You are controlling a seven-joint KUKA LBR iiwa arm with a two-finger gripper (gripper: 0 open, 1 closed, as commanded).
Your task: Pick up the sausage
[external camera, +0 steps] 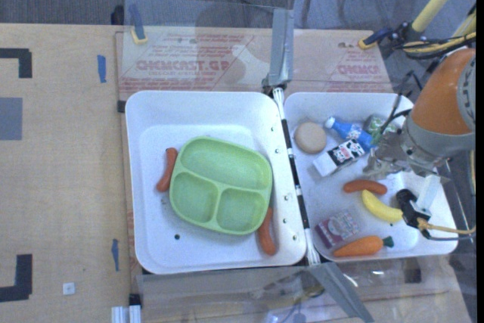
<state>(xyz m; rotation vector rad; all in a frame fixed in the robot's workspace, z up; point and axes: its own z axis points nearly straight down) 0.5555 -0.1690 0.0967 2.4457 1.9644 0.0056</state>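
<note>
Honestly, I was at the approach step. The tool (393, 155) hung over the right bin (431, 242), near its far right side, just above the sausage (364, 186), which lay mid-bin beside the banana (380, 207). I couldn't tell if it was released or clenched. Next move, I figured: drop straight down and straddle the sausage without catching the banana.

Both bins (144, 117) are white. The tray (220, 184) in the left bin is light green. The sausages (364, 186) are orange-red. The banana (380, 207) is yellow and the carrot (358, 246) is orange with a green tip. The little carton (339, 156) is white with black spots. The bottle (349, 131) is blue. The arm (446, 106) is orange and grey.
</note>
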